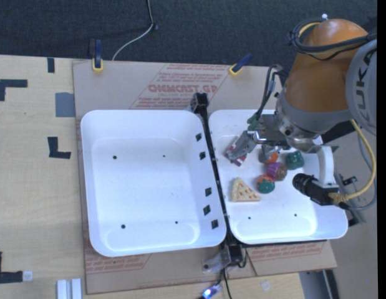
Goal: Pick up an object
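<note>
While gripper [239, 149] grip is unclear, right bin [286, 229] (toys inside): cheese wedge [244, 192], teal piece [294, 160]

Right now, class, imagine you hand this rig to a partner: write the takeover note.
Claw: over the right bin, near its left side; no object seen between its tips.
Things: yellow wedge lies in the right bin; a cluster of small toys sits beside it under the wrist. Left bin stands alongside.
Done: arm is over the objects.
Left: grasp one and lift it.
</note>
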{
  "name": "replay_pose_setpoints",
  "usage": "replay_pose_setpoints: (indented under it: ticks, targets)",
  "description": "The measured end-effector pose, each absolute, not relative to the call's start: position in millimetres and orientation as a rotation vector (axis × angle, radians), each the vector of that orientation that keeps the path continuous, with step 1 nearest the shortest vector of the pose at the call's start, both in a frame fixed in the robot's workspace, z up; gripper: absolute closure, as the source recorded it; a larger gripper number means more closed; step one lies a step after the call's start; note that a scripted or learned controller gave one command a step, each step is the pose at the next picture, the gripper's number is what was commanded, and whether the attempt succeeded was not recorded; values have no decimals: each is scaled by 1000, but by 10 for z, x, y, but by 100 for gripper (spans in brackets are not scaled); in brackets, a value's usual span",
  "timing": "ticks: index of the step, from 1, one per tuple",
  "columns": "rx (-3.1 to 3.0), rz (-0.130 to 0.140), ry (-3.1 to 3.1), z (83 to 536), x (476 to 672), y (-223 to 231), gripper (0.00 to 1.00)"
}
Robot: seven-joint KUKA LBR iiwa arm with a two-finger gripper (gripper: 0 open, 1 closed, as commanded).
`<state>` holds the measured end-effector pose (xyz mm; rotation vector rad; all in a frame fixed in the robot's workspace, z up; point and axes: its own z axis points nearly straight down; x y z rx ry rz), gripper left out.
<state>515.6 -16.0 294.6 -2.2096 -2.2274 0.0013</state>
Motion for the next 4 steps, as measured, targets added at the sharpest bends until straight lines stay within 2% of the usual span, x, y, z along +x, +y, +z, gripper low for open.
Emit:
replay_pose_setpoints:
  ticks: [1,2,3,4]
  targets:
    - [-2211,3,-2226,2893,4956,389,100]
    - [-2212,-11,-2233,3670,5011,1008,100]
    - [-2216,-12,-2231,4477,4954,1294,100]
    - [-2224,9,-2217,4031,4829,908,100]
